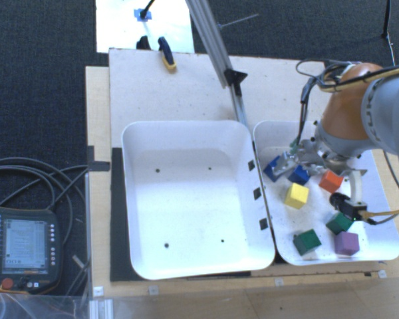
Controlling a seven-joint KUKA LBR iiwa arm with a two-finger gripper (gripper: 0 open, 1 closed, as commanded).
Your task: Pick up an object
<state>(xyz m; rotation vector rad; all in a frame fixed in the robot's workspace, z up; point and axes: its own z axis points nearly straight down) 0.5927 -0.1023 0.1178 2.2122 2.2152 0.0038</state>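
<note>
**Crowded right bin puts the pick at risk**

Camera view: The gripper (pixel 294 157) is seen low over the upper left part of the right bin (pixel 386 248), reached in from the right under the arm's orange band (pixel 342 115). Whether its jaws are spread or pressed together cannot be told, as the wrist hides much of them, and no object can be confirmed as held.

The candidate objects all lie in the right bin. Two blue blocks, one at (pixel 274 168) and another at (pixel 298 174), are found just beside the gripper, close to each other. A yellow block (pixel 296 195) lies just below them, and an orange block (pixel 330 181) is near, to the right. A miss is judged likely if one blue block is nudged against the other or against the bin wall, or if two are caught at once and slip.

Further away, a green block (pixel 306 241), a darker green block (pixel 339 222) and a purple block (pixel 346 243) are set near the lower rim. A black fitting with a yellow cable (pixel 349 207) hangs from the wrist close above the darker green block and could drag it.

The left bin (pixel 136 141) stands alongside, touching. A slanted metal pole (pixel 209 32) crosses above the benchtop, and a pendant (pixel 23 248) lies well apart at the left.
</note>
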